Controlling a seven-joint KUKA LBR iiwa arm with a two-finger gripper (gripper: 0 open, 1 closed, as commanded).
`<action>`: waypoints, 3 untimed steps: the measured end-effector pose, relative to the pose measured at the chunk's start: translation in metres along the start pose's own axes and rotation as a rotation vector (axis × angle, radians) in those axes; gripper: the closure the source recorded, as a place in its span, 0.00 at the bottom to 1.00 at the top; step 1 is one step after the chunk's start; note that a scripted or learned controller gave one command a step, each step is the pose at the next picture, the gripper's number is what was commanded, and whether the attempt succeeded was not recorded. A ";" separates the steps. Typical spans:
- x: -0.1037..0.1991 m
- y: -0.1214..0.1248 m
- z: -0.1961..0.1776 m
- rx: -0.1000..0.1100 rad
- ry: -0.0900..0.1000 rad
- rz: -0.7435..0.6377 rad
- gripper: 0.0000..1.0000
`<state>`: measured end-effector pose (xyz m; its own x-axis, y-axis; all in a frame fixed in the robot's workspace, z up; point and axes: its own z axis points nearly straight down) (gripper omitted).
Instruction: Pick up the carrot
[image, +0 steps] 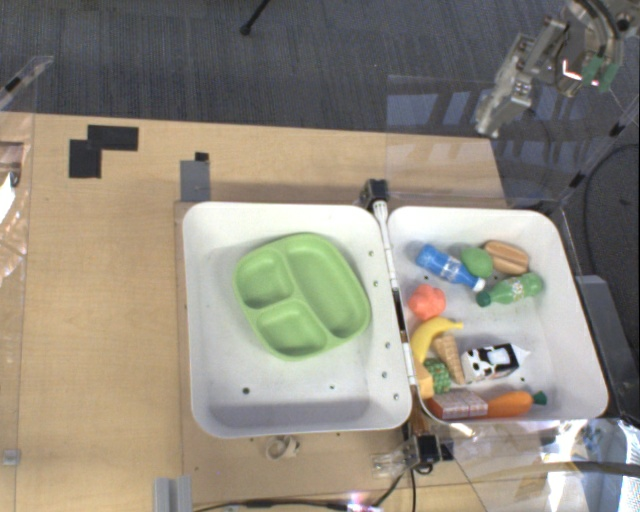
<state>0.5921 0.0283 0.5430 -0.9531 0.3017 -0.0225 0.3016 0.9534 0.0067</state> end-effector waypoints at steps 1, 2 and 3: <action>0.001 0.003 0.004 0.001 0.009 -0.006 0.00; -0.049 -0.054 0.006 0.004 0.009 -0.089 0.00; -0.025 -0.054 0.052 0.004 0.014 -0.087 0.00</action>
